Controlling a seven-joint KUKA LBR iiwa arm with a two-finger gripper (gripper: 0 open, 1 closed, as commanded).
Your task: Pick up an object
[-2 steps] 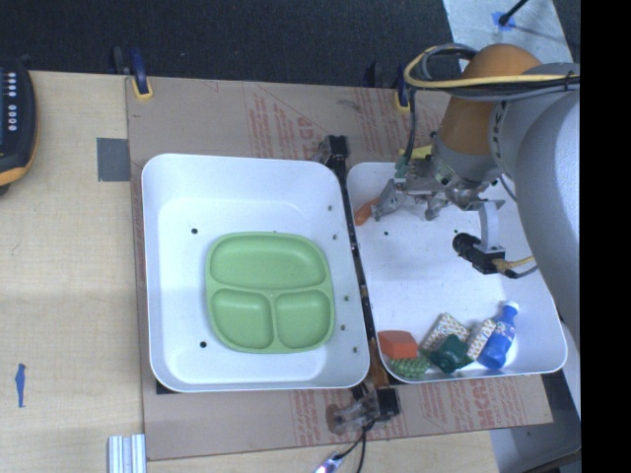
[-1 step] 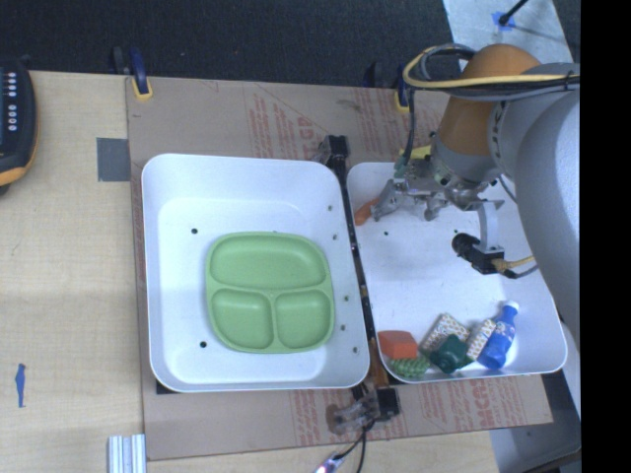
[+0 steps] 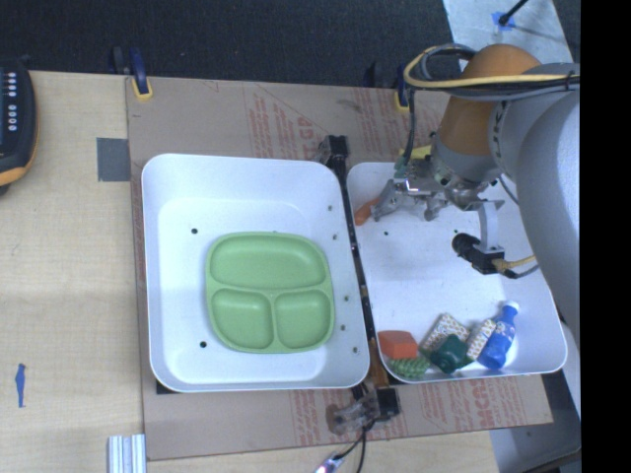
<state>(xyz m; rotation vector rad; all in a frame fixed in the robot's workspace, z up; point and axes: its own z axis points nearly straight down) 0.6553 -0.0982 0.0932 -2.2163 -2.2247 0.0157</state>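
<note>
My gripper (image 3: 407, 208) hangs low over the far end of the right bin (image 3: 424, 274), its fingers spread open with bare bin floor between them. A small orange object (image 3: 363, 212) lies just left of the gripper against the bin's left wall. At the near end of this bin sits a cluster: a red-orange block (image 3: 398, 344), a dark green piece (image 3: 452, 354), a patterned packet (image 3: 441, 330) and a blue bottle (image 3: 500, 338).
The left bin (image 3: 177, 264) holds a light green divided plate (image 3: 268, 291). A black cable end (image 3: 476, 252) dangles from the arm over the right bin. A black device (image 3: 14, 116) rests at the bench's far left.
</note>
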